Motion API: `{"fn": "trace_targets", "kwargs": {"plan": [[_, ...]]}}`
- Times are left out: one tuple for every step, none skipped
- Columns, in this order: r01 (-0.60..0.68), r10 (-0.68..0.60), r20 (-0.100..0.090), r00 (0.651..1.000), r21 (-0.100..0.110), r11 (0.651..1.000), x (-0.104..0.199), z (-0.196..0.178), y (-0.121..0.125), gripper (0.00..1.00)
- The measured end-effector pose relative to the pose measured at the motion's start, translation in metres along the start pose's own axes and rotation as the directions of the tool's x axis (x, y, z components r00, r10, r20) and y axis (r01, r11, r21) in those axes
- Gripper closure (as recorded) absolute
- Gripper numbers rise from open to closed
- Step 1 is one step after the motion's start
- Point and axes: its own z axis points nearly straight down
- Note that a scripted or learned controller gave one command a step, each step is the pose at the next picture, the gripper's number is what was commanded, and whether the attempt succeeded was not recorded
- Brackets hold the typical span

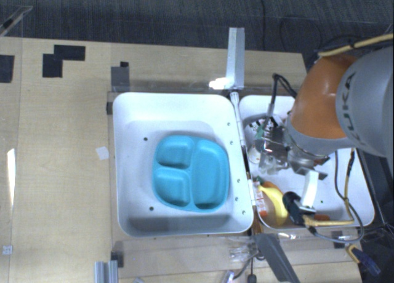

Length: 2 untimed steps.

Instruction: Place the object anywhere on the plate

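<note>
Grey arm (pixel 345 109) reaches down over the right bin (pixel 368 211).

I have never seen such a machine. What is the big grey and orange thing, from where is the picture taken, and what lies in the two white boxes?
The grey and orange thing is a robot arm. It reaches in from the right, over the right bin. The one camera looks down from above the bench at a slant. In the left bin lies a blue plate with three compartments. In the right bin lies a banana beside some smaller items that I cannot name. The gripper hangs just above the banana. I cannot tell whether it holds anything.
</note>
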Motion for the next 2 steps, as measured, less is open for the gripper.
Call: {"fn": "trace_targets", "kwargs": {"plan": [[0.119, -0.119, 0.002, 0.993, -0.001, 0.993, -0.057, -0.012, 0.016, 1.00], [0.209, -0.209, 0.002, 0.978, -0.001, 0.978, -0.022, -0.020, 0.107, 1.00]]}}
